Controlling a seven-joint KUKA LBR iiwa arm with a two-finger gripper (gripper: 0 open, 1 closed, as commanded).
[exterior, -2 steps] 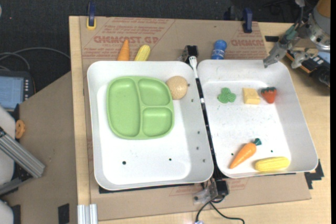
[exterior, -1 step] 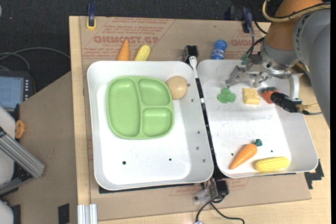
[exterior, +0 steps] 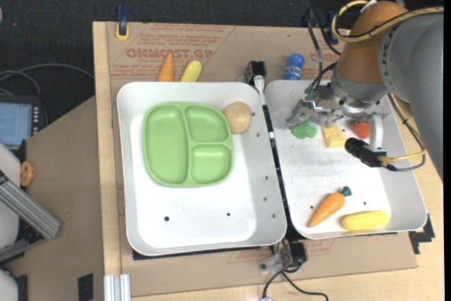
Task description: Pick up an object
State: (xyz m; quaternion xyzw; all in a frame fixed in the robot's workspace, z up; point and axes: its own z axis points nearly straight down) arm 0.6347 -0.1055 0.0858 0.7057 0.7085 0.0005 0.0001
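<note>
Right bin (exterior: pixel 394 218) holds one carrot (exterior: pixel 327 207), one corn cob (exterior: pixel 365 220); gripper (exterior: pixel 318 109) state unclear.

- One fixed camera sits above the counter (exterior: pixel 176 46), looking down at a slant.
- It stands far enough back to take in both white bins (exterior: pixel 204 222) side by side.
- The arm (exterior: pixel 412 53) enters from the right.

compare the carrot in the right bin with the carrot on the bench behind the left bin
The carrot in the right bin lies slanted inside the bin, its green top showing at the upper right. The carrot behind the left bin lies on the cardboard outside the bin, nearly upright in the view. Both are orange.
</note>
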